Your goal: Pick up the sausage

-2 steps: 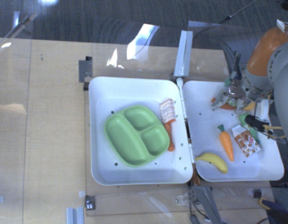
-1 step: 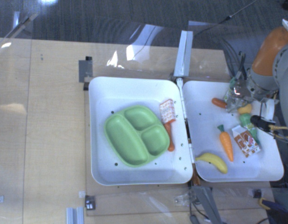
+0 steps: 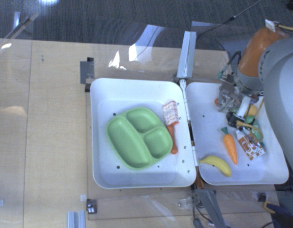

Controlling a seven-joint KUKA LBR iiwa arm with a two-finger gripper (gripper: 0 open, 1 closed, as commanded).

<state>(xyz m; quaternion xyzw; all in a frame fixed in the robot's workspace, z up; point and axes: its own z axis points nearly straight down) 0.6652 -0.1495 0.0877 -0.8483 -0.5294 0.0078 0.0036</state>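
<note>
Sausage lies in the left bin, against the green 3-compartment plate, beneath a small packet. Gripper hovers over the right bin; finger state unclear.

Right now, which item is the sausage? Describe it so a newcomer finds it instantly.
Start at the left white bin, which holds a green divided plate. Along the plate's right edge lies the sausage, a thin orange-red stick. It starts under a small white packet; unlike the carrot in the other bin, it does not taper.

Wooden bench, two white bins
</note>
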